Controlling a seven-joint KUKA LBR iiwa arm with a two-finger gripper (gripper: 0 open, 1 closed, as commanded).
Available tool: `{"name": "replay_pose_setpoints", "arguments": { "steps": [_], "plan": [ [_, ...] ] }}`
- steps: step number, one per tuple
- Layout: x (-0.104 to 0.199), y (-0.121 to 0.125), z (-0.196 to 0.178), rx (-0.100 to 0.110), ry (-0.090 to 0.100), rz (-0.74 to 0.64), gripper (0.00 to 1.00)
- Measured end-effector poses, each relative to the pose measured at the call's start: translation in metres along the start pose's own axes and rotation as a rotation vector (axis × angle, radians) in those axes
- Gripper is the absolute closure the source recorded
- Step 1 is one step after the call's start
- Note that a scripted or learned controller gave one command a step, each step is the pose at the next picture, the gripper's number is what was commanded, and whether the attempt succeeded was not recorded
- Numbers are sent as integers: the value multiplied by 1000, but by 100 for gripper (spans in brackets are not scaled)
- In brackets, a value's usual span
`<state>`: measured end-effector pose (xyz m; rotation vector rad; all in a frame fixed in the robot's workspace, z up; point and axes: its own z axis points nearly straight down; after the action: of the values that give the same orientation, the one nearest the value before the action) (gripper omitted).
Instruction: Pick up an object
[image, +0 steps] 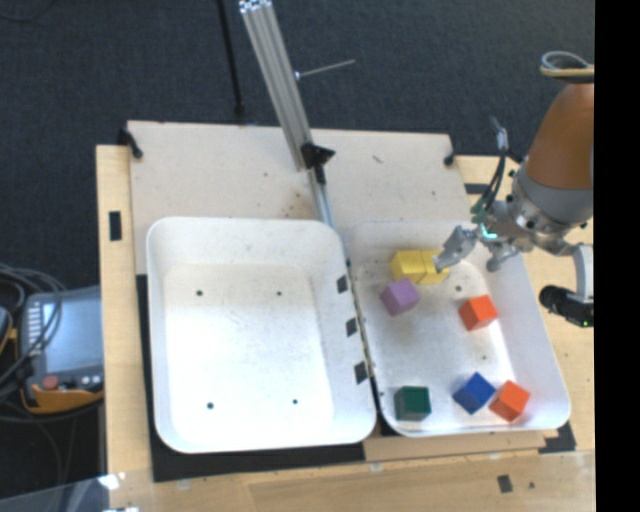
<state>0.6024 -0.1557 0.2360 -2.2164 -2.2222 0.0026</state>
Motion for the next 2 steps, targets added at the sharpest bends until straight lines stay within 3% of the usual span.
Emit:
{"name": "replay_pose_setpoints", "arguments": {
  "steps": [1,2],
  "plan": [
    [0,1,-2,-4,-1,0,0],
    [-2,-3,60,2,-2,3,0]
  ]
}}
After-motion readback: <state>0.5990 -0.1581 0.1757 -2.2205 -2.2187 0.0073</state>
